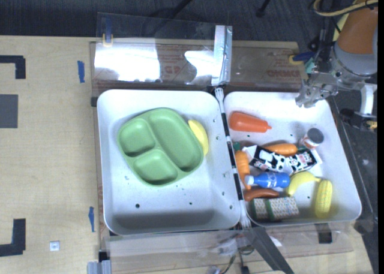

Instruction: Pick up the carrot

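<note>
scrub sponge (pixel 274 208) at front, carrot (pixel 248 122) behind, end effector (pixel 313 94) above

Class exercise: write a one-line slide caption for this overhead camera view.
Gripper above the right bin's far corner; carrot lies among toys, green tray in left bin.

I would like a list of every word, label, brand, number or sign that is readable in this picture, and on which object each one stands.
No text is sharp enough to quote.
Brown board behind the bins: reddish printed lettering, too blurred to read.
Blue bottle: a white label, print too small to read.
Black-and-white carton: only a patchy pattern, no legible words.
Green tray: no markings visible.
</note>
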`<action>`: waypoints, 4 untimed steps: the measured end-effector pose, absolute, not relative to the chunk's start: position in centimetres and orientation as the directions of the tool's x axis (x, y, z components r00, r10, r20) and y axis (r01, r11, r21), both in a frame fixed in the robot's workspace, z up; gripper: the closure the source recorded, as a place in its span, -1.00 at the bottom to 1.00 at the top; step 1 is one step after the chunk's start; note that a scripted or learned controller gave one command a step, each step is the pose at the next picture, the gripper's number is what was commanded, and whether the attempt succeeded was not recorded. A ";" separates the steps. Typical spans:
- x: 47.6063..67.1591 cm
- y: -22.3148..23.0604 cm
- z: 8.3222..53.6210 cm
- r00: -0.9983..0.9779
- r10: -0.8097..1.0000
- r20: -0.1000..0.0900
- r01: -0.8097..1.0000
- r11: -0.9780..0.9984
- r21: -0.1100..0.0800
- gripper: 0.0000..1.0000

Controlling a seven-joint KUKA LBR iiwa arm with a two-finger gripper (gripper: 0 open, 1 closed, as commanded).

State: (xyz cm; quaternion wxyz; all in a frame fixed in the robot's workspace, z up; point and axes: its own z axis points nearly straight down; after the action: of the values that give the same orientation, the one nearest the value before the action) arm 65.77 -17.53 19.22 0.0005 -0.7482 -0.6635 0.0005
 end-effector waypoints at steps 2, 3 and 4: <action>65.9 -17.5 20.3 0.117 0.993 -0.002 0.993 -0.117 0.002 1.00; 65.9 -17.4 20.3 0.117 0.993 -0.002 0.993 -0.117 0.002 -1.00; 61.7 -15.7 11.0 0.115 0.993 0.000 0.993 -0.115 0.000 -1.00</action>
State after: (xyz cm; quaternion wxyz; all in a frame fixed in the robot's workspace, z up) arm 61.75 -15.66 11.04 0.0000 -0.7465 -0.6653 -0.0001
